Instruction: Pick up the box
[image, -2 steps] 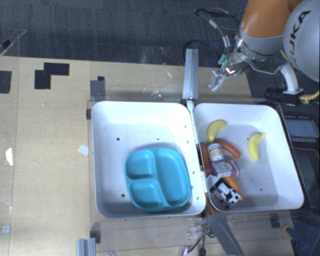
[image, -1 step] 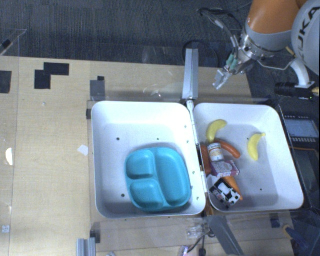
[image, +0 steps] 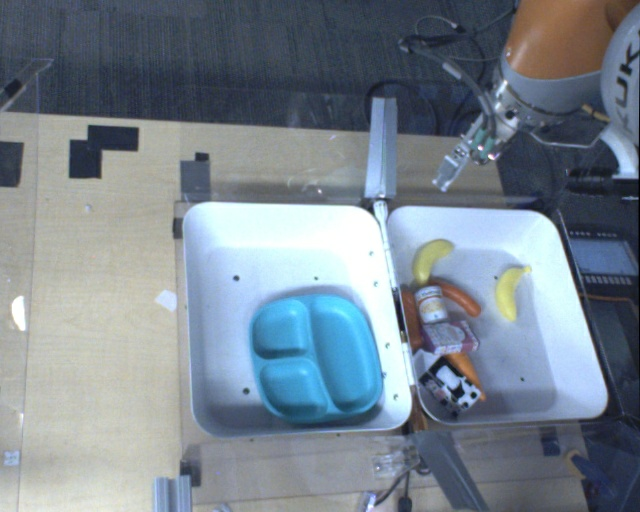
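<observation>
While the arm (image: 556, 45) is reaching in from the upper right, its gripper (image: 462, 160) is hanging above the right bin's (image: 560, 300) far rim, tilted down-left; finger state unclear. The box (image: 448, 335) is lying among bananas near the bin's left wall.

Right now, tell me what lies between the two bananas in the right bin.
In the camera view, only bare white bin floor lies between the one banana and the other banana; the sausage sits just below that stretch.
</observation>
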